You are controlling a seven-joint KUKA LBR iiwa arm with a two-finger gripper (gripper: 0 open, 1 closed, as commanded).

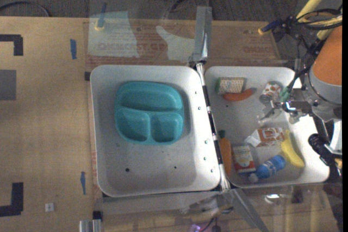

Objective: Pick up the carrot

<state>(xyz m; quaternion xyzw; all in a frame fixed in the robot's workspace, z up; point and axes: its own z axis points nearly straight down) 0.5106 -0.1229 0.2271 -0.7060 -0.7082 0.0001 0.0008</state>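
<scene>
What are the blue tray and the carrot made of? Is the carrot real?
The tray looks like moulded plastic: one even teal colour, smooth rounded compartments, soft sheen. The carrot is probably a plastic toy, judging by its flat, uniform orange and its place among toy-like groceries, but it is too small here to be sure.

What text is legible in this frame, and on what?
None can be read with confidence.
Red print on the cardboard sheet behind the bins: blurred and washed out under the clear panel.
Small carton in the right bin: label too small.
Blue bottle: label too small.
Packet with orange print: unreadable.
Checked packet above the carrot: pattern, no legible words.
</scene>
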